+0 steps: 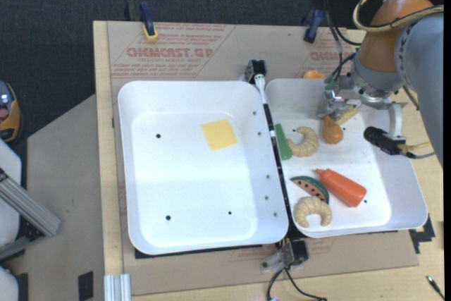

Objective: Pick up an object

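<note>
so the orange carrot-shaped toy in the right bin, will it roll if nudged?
Probably. The orange carrot-shaped toy looks rounded and tapered, so it would likely roll in an arc. Its smooth, glossy surface suggests it could slip. It lies against the watermelon slice, which may block rolling leftward.

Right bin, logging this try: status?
Gripper low in right bin, over a small brown piece. Grip unclear. Croissant close beside.
</note>
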You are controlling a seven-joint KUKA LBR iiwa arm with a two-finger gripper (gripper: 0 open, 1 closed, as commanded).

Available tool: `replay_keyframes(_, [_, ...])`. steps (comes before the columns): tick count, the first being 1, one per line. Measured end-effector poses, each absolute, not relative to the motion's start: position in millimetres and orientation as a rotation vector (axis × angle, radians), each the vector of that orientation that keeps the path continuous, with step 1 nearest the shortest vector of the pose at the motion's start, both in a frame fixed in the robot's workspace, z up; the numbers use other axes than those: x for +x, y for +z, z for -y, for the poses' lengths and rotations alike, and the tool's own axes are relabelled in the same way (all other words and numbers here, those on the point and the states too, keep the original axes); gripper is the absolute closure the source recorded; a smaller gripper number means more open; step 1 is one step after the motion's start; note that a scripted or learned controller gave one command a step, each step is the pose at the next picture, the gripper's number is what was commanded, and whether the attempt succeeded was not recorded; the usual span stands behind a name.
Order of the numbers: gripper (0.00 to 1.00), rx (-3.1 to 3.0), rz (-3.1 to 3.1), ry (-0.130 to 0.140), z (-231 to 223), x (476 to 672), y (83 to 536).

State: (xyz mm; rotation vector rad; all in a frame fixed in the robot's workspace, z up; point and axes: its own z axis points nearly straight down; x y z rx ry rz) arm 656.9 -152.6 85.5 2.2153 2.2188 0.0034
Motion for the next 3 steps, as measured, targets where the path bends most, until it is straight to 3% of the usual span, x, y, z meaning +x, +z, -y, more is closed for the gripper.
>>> replay_keyframes(1, [1.00, 2.226, -2.225, -0.006, 177.1, 665.5, 84.3])
replay_keyframes(2, [1.00, 2.221, -2.233, -0.011, 100.4, 665.4, 85.4])
replay_keyframes(3, [1.00, 2.208, -2.224, 0.015, 40.2, 662.9, 193.0])
